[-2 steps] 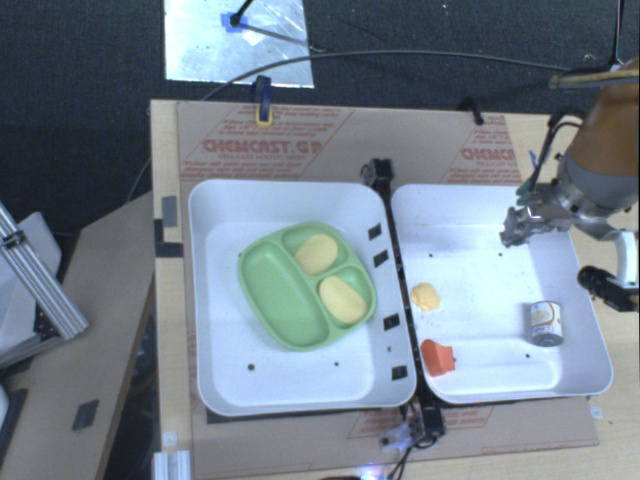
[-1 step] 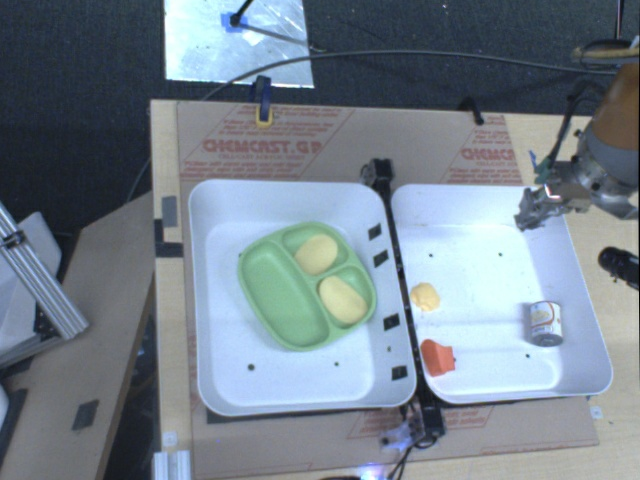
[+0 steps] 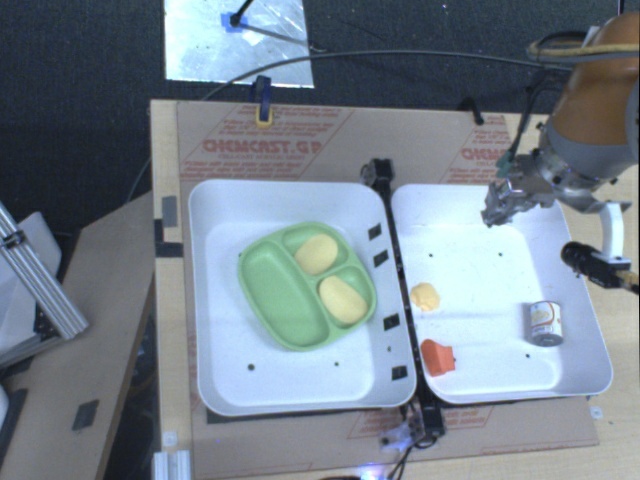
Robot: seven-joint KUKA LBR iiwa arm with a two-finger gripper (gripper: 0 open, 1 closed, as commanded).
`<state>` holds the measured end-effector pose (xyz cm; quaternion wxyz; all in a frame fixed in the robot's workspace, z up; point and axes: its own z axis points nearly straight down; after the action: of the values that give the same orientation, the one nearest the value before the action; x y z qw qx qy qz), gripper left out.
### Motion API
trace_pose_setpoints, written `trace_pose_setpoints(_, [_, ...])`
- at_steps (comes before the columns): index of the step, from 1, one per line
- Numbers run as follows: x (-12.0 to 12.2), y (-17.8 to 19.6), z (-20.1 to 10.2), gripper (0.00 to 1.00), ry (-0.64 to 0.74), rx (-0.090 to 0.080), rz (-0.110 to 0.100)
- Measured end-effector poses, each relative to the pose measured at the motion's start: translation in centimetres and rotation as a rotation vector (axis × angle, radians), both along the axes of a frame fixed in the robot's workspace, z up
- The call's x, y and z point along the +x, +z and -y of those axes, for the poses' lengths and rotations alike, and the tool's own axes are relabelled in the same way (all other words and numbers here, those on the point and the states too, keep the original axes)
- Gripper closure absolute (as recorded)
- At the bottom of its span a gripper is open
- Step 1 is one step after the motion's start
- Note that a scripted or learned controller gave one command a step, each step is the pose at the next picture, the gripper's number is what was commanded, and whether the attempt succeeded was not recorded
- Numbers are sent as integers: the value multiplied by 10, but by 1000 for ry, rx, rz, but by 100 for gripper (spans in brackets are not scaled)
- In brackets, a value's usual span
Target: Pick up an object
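Probably light, stiff and slippery, the small silver tin can [image 3: 544, 323]: best pinched across its curved sides; gripper [image 3: 497, 211] aperture unclear.

Both bins, the left one [image 3: 215, 298] and the right one [image 3: 575, 268], look like smooth white plastic with a faint sheen. The green divided plate [image 3: 275, 303] is matt plastic. The small can [image 3: 545, 323] shows shiny metal under a paper-like label. The board [image 3: 300, 138] beneath looks like matt brown cardboard with red print. A crinkled silvery sheet [image 3: 235, 28] glints like foil.
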<state>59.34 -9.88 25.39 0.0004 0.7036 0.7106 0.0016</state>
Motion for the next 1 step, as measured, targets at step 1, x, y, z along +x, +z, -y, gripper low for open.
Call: trace_pose_setpoints(1, [7, 3, -47, 100, 0, -1, 0])
